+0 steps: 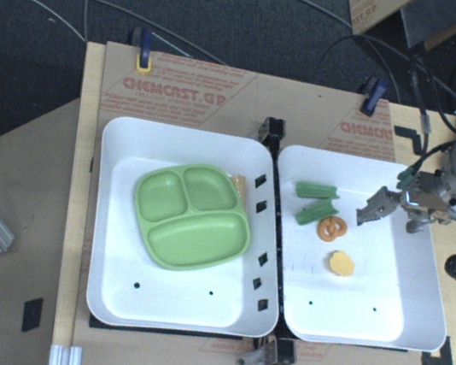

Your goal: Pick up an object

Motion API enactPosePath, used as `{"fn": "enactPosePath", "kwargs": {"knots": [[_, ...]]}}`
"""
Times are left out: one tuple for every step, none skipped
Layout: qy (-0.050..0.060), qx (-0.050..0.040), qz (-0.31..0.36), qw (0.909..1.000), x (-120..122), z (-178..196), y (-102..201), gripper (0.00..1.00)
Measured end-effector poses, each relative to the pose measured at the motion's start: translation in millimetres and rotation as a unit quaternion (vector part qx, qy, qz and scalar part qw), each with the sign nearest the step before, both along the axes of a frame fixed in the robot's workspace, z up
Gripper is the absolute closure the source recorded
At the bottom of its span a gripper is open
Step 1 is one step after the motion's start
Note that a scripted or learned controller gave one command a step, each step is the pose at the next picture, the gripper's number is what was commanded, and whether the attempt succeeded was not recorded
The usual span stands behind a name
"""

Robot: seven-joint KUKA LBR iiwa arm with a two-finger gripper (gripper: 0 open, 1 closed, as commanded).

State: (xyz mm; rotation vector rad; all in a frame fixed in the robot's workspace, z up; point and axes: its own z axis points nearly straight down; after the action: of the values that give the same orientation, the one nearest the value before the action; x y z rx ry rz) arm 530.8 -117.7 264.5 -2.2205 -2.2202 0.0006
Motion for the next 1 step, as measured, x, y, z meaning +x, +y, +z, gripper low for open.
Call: {"fn": "enactPosePath", "kwargs": {"knots": [[0.002,0.0007,0.0,1.0,-4.1,-44.6,-5.3,0.0]]}}
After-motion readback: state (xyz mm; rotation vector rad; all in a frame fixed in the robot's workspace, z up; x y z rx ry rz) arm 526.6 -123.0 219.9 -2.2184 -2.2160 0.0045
